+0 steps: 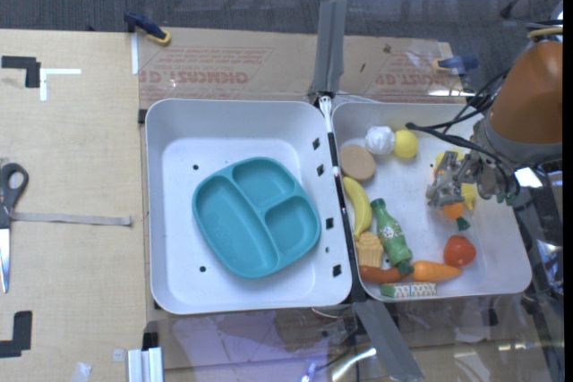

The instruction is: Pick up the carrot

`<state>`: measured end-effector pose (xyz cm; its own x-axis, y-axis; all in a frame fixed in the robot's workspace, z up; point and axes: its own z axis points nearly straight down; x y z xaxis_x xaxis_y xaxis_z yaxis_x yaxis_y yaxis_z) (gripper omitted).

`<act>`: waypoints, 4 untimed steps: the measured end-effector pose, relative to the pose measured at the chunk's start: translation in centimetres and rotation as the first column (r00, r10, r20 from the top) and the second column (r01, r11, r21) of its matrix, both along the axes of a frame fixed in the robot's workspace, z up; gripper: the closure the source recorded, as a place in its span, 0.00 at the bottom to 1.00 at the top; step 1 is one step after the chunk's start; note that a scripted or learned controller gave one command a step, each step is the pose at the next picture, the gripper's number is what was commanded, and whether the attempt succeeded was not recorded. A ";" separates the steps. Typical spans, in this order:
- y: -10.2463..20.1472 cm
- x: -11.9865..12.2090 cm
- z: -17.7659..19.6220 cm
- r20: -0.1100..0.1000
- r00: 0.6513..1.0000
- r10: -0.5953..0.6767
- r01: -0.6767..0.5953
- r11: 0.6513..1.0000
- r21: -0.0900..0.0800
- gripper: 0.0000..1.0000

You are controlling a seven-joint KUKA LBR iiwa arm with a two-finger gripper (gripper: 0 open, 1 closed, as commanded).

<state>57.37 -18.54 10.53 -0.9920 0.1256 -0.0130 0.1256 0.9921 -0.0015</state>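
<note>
The carrot lies at the near edge of the right bin — long axis running left-right, just beside the green bottle and below the tomato. The gripper hovers farther back and slightly right; whether it is spread or closed — cannot tell.

bright, even overhead light; soft shadows inside the white bins; glare at five o'clock; slightly soft focus throughout.
</note>
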 end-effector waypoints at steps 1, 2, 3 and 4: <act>2.9 -4.7 -1.2 -0.008 0.984 0.180 -0.180 0.984 0.002 1.00; 2.9 -4.7 -1.2 -0.008 0.984 0.179 -0.179 0.984 0.002 0.00; 2.9 -4.4 -0.1 -0.002 0.984 0.179 -0.179 0.984 -0.001 1.00; 2.5 -8.8 -1.2 -0.005 0.966 0.259 -0.259 0.966 -0.002 1.00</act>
<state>48.58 -16.05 9.34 -0.9908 -0.1353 -0.0080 -0.1353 0.9908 -0.0037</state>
